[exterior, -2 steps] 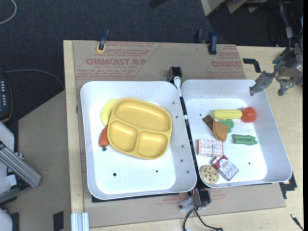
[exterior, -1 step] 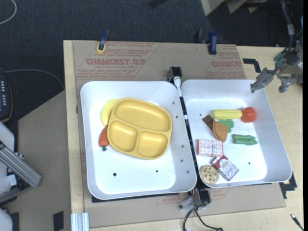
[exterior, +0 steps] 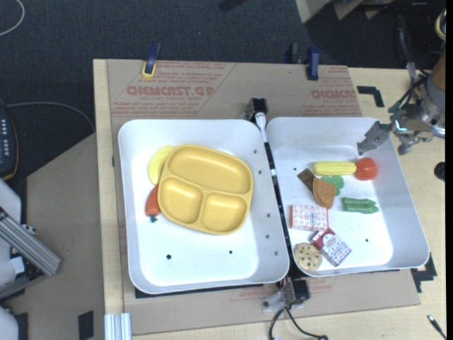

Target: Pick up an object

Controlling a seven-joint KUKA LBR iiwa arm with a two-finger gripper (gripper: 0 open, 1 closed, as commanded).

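Observation:
My gripper (exterior: 388,142) hangs at the far right edge of the right bin (exterior: 396,243), just above and to the right of the red tomato (exterior: 366,168). Its two fingers stand apart with nothing between them. One grey fingertip (exterior: 369,141) points down-left toward the bin floor. Beside the tomato lie a yellow corn cob (exterior: 334,168), a green leaf (exterior: 333,181) and a brown wedge (exterior: 323,192). A green pickle (exterior: 359,205), a pink cracker box (exterior: 308,217), a cookie (exterior: 308,256) and a red-and-white packet (exterior: 335,248) lie nearer the front.
The left bin (exterior: 191,268) holds a yellow divided tray (exterior: 205,188), with a yellow piece (exterior: 158,163) and a red-orange pepper (exterior: 152,203) at its left side. A black divider (exterior: 269,168) runs between the bins. Clamps (exterior: 149,62) sit at the bench's back.

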